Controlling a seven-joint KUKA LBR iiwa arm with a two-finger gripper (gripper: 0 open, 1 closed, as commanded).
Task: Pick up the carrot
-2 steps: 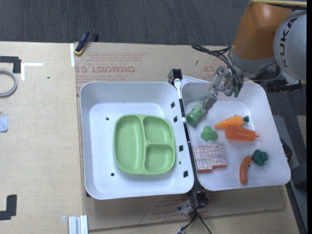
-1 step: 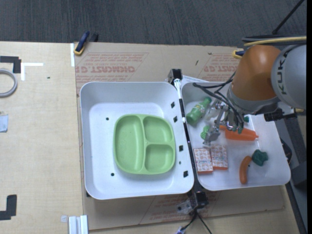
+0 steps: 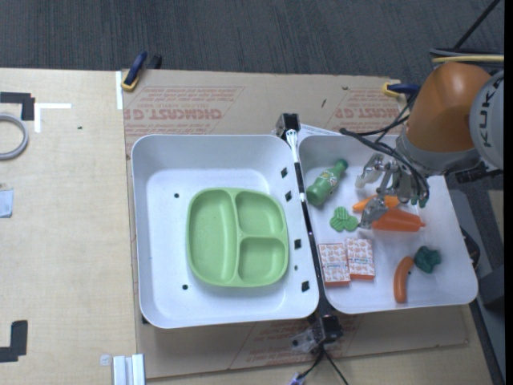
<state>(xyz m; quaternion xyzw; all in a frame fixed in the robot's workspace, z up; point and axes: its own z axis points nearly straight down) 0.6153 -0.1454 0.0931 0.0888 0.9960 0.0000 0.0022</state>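
A grey arm [image 3: 481, 127] with an orange band reaches in from the right edge of the table [image 3: 64, 255] and hangs its claw [image 3: 389, 199] over the right-hand white bin [image 3: 449, 291]. The claw sits low in the upper middle of that bin, right above an orange carrot [image 3: 397, 222] that lies on its side, pointing toward the bin's right wall. Whether the claw is spread or closed, or touching the carrot, cannot be told from this slant; cables and metal parts crowd the view there.

A green bottle [image 3: 325, 184] lies tilted near the bin's upper left corner, and a small green leafy piece [image 3: 345, 220] rests just left of the carrot. Two red-and-white packets [image 3: 347, 261] lie side by side near the bin's front left. A second orange carrot with a dark green top [image 3: 409, 273] lies toward the front right corner.

The left-hand white bin [image 3: 152, 215] holds a light green divided tray [image 3: 238, 237] with three compartments, set near its centre. A blue-and-yellow clamp [image 3: 135, 69] grips the table's far edge.
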